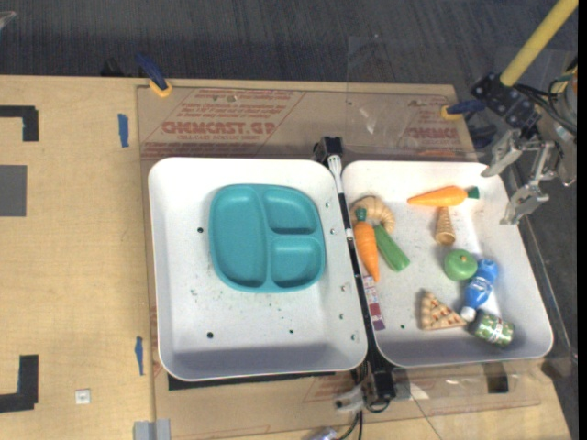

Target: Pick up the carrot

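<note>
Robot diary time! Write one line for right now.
task: pick up carrot | hand: at right bin's far right edge, holding nothing | carrot: lying in right bin, untouched | left bin: teal tray

Two orange carrots lie in the right bin (537, 301). One carrot with a green tip (442, 195) lies almost level near the bin's far edge, tip toward the right. The other carrot (367, 249) lies lengthwise by the left wall, its green end farthest from the camera, touching a green pod-shaped toy (392, 247).
</note>
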Robot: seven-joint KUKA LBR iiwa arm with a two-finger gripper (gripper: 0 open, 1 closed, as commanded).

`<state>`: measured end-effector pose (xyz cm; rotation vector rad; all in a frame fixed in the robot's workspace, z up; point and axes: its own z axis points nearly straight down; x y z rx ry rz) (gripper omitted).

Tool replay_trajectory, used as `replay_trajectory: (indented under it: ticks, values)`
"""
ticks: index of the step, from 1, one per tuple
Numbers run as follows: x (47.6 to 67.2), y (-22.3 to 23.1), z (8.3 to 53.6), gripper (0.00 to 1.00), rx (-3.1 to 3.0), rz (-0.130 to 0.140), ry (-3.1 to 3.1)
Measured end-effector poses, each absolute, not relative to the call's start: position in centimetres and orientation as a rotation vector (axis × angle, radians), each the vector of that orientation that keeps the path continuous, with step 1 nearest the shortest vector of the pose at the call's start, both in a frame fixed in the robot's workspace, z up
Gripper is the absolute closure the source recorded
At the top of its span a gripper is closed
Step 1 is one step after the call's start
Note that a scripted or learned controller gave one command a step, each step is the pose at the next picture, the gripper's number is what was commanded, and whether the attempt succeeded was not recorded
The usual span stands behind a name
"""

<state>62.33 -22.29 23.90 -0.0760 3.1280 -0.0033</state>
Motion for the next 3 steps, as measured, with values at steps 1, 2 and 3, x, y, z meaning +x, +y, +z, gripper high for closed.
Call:
replay_trajectory:
  ticks: [1,2,3]
  values:
    - [55.9,-20.9,13.5,0.00,-0.038,0.007,3.142]
    - [62.2,-21.8,13.1,0.00,-0.139,-0.002,3.127]
    - [65.7,-21.8,9.4,0.00,0.172,0.014,3.186]
